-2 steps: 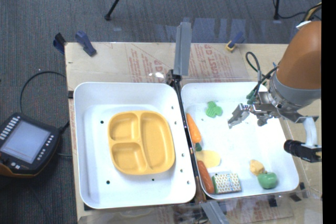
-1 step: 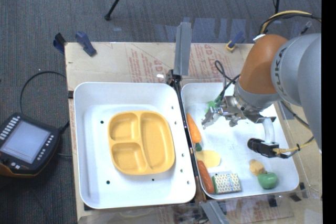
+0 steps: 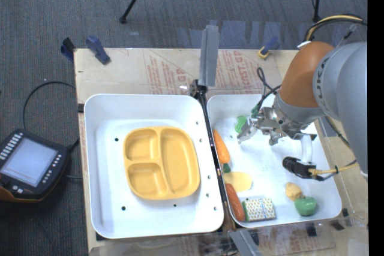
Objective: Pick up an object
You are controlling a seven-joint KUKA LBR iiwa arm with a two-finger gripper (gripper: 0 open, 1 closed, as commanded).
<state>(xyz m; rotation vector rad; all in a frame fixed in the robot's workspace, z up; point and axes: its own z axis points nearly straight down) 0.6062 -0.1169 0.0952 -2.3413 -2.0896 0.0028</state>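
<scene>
- Camera view: red print is running across the bench board (image 3: 174,72) behind the bins, but I am not managing to read it.
- My pincer (image 3: 259,130) is hanging over the right bin (image 3: 333,186), its fingers spread apart and gripping nothing.
- A green object (image 3: 241,123) is lying just beside my left fingertip; the carrot (image 3: 221,147) is lying near, toward the divider.
- The yellow tray (image 3: 161,162) is sitting in the left bin (image 3: 102,189).

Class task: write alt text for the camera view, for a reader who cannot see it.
A grey robot arm's gripper hangs over the right bin, which holds a carrot and other toy foods. The left bin holds a yellow divided plate.
</scene>
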